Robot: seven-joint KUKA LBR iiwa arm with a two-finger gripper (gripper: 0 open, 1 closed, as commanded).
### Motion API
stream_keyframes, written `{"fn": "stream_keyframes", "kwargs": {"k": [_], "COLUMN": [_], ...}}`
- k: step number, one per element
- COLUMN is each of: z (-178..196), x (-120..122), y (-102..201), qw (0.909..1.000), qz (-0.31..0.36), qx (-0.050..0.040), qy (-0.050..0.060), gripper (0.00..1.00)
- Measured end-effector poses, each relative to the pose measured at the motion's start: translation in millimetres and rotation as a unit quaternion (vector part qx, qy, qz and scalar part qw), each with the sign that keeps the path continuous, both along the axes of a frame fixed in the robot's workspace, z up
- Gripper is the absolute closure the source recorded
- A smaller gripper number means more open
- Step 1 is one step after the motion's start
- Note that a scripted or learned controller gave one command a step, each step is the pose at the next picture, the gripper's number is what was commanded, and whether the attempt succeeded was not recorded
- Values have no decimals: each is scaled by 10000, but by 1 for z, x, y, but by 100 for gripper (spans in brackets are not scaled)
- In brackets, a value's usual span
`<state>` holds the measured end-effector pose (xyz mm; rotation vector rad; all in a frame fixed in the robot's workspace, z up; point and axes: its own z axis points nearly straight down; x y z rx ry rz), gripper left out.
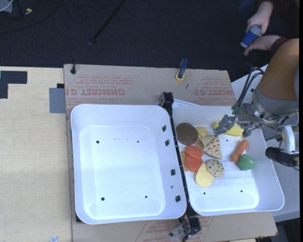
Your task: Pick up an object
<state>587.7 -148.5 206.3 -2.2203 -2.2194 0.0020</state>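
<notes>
A robot's hand [235, 127], fingers spread and gripping nothing, hangs over the right bin [265, 195] on a worktop, above a yellow piece [236, 131] at the far edge of a heap of toy food. A carrot [239, 150] and green piece [246, 162] lie just beside, apart from the crowd. A clean pick likely calls for a straight descent astride one isolated item, clear of the pizza slice [213, 148].
</notes>
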Motion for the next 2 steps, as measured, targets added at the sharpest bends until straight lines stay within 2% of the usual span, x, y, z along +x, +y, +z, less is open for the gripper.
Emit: {"fn": "stream_keyframes", "kwargs": {"k": [1, 2], "z": [-121, -114], "x": [58, 13], "y": [41, 25], "qw": [10000, 10000], "qz": [19, -6], "qx": [4, -3], "qy": [-9, -56], "gripper": [0, 0]}}
